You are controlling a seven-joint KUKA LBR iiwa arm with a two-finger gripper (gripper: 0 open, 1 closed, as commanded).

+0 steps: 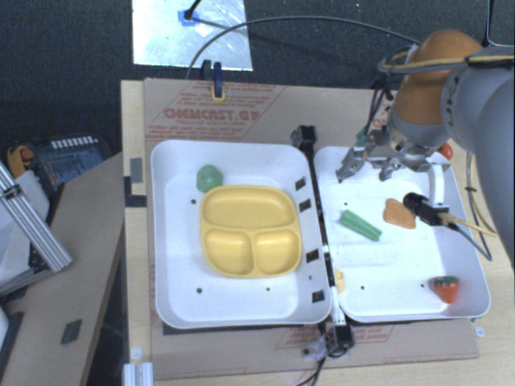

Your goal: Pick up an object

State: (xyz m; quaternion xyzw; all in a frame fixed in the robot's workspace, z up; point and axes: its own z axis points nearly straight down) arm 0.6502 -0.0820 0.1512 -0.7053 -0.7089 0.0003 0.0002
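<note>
The gripper [372, 166] hangs with its fingers spread apart and holding nothing, above the back of the right white bin [463, 296]. The green stick-shaped toy [360, 224] lies near, apart from the orange wedge-shaped piece [397, 214]; descend centred across its narrow width.
</note>
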